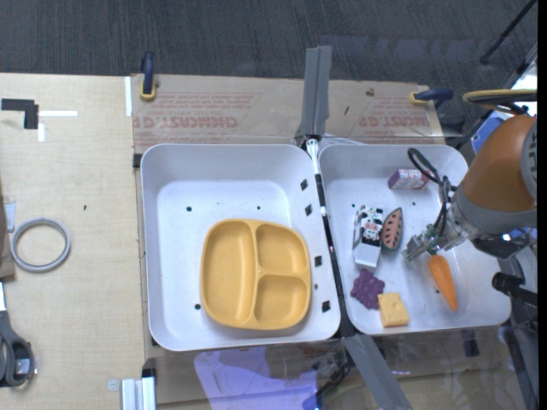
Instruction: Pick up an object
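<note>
The right bin [342, 165] holds several small items: an orange carrot [443, 282], a yellow cheese wedge [393, 308], a purple grape bunch [367, 289], a reddish oval slice [391, 229], a black-and-white carton [369, 226] and a small pinkish box [408, 178]. My gripper [421, 246] hangs low in this bin, just above the carrot's upper end and to the right of the reddish slice. Nothing is seen held in it. The arm's orange band [504, 173] rises behind it.
A yellow divided plate [255, 273] lies in the left bin [162, 229]. On the wooden bench to the left lie a grey tape ring [38, 244] and scissors [15, 357]. A black cable [425, 165] loops near the pinkish box.
</note>
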`<action>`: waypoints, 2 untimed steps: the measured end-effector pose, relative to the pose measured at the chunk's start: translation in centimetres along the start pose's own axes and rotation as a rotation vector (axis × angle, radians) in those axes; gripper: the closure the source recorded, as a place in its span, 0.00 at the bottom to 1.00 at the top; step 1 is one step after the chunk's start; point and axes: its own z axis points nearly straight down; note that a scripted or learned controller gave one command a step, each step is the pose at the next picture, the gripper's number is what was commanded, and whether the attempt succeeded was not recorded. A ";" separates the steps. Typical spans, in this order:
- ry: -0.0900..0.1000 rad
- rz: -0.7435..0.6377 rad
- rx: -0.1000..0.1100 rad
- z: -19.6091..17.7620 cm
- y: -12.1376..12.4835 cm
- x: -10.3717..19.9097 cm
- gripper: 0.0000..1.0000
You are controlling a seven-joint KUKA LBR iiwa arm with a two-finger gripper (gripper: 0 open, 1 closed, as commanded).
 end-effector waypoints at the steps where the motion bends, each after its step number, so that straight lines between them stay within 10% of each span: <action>1: 0.000 0.000 0.000 0.0 0.0 0.0 0.00; 2: -0.002 0.570 0.000 0.0 6.4 -1.3 0.00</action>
